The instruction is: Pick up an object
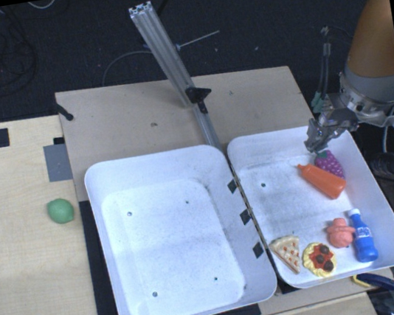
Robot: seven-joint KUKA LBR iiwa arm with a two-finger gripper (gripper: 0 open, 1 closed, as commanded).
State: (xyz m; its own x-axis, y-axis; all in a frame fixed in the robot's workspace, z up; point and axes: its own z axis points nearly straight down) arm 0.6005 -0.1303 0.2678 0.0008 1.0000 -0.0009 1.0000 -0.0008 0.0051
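The right bin (274, 170) holds several toy foods. An orange carrot (322, 179) lies near its right side, with a purple bunch of grapes (330, 164) touching its upper end. Along the bin's front sit a pizza slice (288, 252), a round red and yellow pizza (319, 259), a pink piece (339, 232) and a blue bottle (361, 235). My gripper (320, 139) hangs just above and left of the grapes, at the bin's back right. Nothing shows between its fingers.
The left bin (166, 233) sits beside the right one, joined by black clips (243, 216). A green ball (61, 211) rests on the bench at the far left. A slanted metal rail (169, 57) stands behind the bins.
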